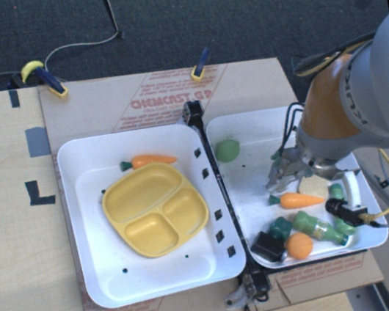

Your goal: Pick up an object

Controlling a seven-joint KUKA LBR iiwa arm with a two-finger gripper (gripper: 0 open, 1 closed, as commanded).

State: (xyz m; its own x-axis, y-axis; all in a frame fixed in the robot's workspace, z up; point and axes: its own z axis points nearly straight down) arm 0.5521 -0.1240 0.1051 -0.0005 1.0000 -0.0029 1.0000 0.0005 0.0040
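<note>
Grey and dark, the gripper point(282, 176) is hanging low in the right bin point(249, 126), just above and left of the orange carrot point(301, 200); its thin fingers are looking spread a little, with nothing showing between them, so I am judging it as open and empty. Nearest to it, the carrot is lying on its side, tip pointing right, with a pale block point(318, 187) just beyond it. Further toward the near corner, an orange ball point(299, 246), a green bottle point(319, 229) and a black block point(269, 246) are crowding together, touching or nearly so. A green ball point(228, 149) is sitting alone at the far left of this bin, well apart from the rest. Across the divider, the left bin point(88, 229) is holding a yellow divided tray point(155, 208) and a second carrot point(152, 160) at the tray's far edge. For a clean pick, the carrot beside the fingers is looking like the likeliest target: the fingers should be straddling its thicker middle across the short width, settling fully down before closing, since a round tapered body is liable to squirt out toward the tip
</note>
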